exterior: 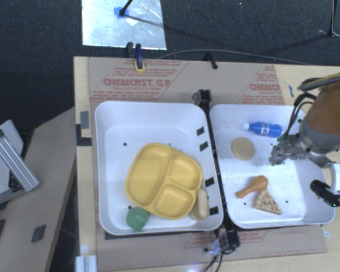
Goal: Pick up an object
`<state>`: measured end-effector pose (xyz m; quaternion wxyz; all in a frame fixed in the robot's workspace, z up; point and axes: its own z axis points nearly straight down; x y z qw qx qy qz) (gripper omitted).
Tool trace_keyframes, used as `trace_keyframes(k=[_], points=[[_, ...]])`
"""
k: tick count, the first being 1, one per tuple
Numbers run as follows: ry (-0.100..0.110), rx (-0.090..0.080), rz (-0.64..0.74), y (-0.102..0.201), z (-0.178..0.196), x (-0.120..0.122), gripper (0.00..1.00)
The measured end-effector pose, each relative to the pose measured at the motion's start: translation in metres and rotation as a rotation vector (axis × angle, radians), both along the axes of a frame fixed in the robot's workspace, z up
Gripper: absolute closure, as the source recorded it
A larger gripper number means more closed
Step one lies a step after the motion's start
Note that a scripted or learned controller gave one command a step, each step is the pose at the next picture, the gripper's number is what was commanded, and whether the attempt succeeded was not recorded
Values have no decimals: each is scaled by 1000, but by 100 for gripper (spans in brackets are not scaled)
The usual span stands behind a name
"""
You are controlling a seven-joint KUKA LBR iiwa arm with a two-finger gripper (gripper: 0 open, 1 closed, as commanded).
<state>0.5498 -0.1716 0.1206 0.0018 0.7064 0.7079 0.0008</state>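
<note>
— Where is your gripper, as the overhead camera has it?

— My gripper (pixel 279 153) hangs over the right bin (pixel 297 217), low on that bin's right half, with my grey arm and its orange band coming in from the right edge. Whether it is parted or closed I cannot tell — it is small and dark from this angle. Nothing shows clamped in it.

— And what could it pick up there?

— Four things lie in that bin. A blue bottle (pixel 263 129) lies on its side toward the far wall, just up and left of the gripper. A round tan disc (pixel 243 148) lies flat to the gripper's left, near it but apart. Nearer the front wall lie a toy drumstick (pixel 253 186) and, just beside it, a pizza slice (pixel 267 202).

— The left bin?

— The left bin (pixel 110 152) bears a yellow divided tray (pixel 163 180), tilted in the view. A green ball (pixel 137 218) sits at the tray's near left corner, touching or nearly so — and a pale oblong piece (pixel 202 204) lies against its near right edge.
</note>
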Motion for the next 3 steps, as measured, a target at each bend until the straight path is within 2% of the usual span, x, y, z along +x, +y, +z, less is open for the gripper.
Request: trace_keyframes(k=[1,2,3], points=[[-2,0,1,1,44,-1,100],[-5,-1,2,0,108,-1,100],[-3,-1,3,-1,148,0,100]])
